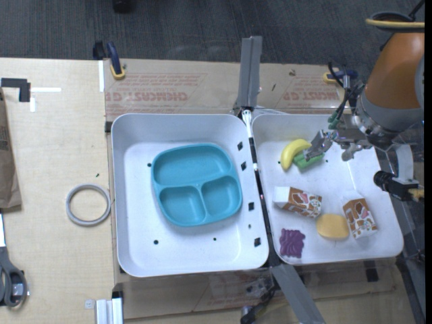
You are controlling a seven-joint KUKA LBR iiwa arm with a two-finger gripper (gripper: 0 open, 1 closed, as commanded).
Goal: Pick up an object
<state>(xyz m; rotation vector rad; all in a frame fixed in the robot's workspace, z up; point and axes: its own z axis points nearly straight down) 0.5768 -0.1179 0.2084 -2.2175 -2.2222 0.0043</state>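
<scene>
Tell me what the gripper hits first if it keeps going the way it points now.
Likely the green block at the gripper tips, with the banana just beyond it; depth is unclear from above.

Your bench [54,147] is a pale wood surface, and two shallow white bins sit on it side by side near the middle. The left bin [128,201] touches the right bin [378,245] along a shared edge. At 12 o'clock from the bins you see a brown cardboard sheet [175,86] lying flat. At 9 o'clock from the left bin lies a grey ring [88,204], well apart from it. At the far 8 o'clock corner you find scissors [10,282].
</scene>
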